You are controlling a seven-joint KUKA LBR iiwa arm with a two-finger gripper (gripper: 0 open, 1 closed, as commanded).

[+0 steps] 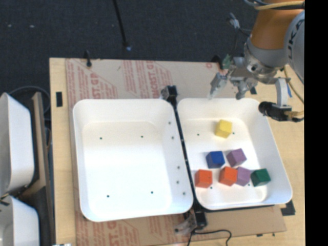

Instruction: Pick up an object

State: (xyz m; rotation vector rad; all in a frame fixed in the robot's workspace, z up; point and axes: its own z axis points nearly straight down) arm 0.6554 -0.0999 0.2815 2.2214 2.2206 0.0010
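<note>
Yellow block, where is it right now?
The yellow block sits in the right bin, toward its far side, apart from the other blocks.

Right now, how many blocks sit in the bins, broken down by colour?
Yellow block: 1
Blue block: 1
Purple blocks: 2
Orange blocks: 2
Green block: 1
Total: 7, all in the right bin.
</note>
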